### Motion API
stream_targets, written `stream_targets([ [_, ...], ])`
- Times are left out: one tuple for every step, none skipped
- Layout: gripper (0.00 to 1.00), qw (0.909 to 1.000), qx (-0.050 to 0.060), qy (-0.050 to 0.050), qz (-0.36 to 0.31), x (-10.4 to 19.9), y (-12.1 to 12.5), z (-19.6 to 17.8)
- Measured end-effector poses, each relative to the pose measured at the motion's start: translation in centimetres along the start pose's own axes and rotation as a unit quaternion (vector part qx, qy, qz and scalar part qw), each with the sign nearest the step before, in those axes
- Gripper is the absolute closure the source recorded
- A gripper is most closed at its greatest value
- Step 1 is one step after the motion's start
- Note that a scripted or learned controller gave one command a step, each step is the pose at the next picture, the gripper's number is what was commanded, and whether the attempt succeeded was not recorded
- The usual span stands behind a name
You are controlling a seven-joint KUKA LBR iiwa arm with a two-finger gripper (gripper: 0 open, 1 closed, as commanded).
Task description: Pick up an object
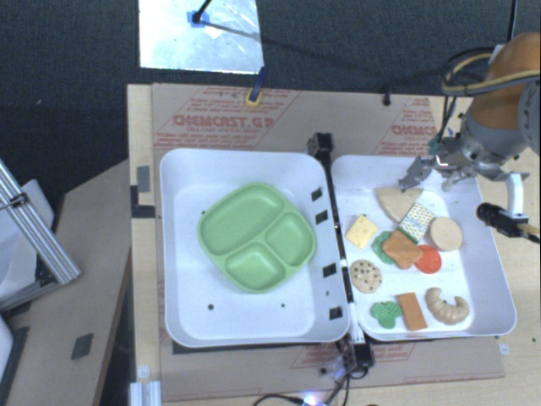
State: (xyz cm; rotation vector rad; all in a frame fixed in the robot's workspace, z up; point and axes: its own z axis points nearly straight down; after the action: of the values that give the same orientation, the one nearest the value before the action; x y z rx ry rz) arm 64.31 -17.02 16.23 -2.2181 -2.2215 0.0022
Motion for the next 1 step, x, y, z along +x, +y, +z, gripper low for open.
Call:
stream_targets([
  [0.00,1.0000,-0.001,-0.001,0.000,0.07,0.09,4.12],
])
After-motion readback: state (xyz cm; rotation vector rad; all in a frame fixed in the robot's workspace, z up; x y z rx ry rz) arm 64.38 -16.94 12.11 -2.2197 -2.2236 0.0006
